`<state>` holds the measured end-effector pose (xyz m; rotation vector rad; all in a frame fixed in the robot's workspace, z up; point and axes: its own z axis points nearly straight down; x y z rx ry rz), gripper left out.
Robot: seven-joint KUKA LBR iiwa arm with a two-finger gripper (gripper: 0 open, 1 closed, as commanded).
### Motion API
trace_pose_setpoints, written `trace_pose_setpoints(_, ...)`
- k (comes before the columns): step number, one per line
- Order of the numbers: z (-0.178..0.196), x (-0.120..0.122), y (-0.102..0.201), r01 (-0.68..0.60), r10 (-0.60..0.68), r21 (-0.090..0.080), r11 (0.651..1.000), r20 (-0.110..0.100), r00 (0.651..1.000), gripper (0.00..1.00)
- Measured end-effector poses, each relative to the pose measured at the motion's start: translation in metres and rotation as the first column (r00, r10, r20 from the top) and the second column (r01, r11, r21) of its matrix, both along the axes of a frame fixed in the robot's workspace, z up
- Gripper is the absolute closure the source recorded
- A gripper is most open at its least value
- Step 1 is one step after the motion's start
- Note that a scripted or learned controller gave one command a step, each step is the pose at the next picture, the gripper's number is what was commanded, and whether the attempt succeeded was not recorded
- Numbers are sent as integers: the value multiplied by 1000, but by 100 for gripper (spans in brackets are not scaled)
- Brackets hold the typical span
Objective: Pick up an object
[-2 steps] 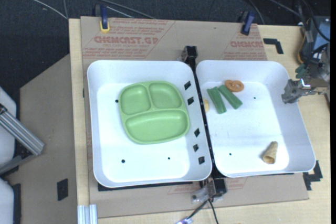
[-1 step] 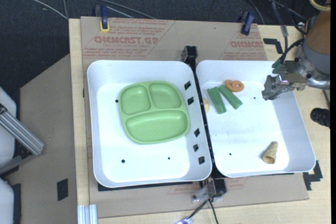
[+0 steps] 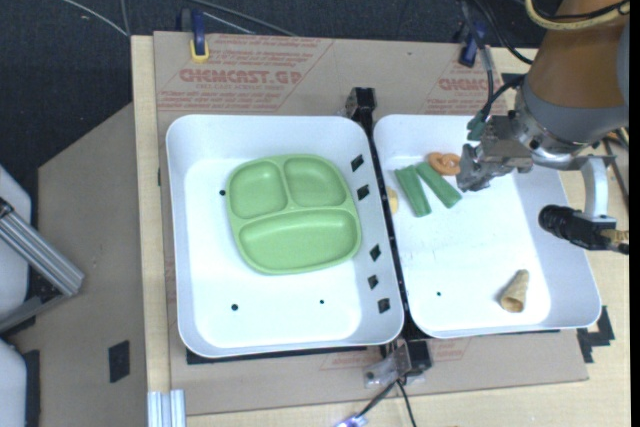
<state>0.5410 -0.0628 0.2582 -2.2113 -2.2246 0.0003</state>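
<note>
Nearby, two green sticks (image 3: pixel 424 187) side-by-side.

arm (image 3: pixel 575 65) reaches in from right (wrist bent down), gripper (image 3: pixel 472 170) low.

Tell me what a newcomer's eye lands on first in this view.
The green divided plate stands out, lying in the middle of the left bin. Next comes the grey and orange arm reaching in from the right, its gripper low over the right bin beside two green sticks and a small orange piece. A tan cone lies alone near that bin's front right corner.
</note>
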Motion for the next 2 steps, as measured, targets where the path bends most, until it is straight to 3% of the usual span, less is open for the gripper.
trace_pose_setpoints(2,-25,33,105,0,0,-1,1000,4,1000,100)
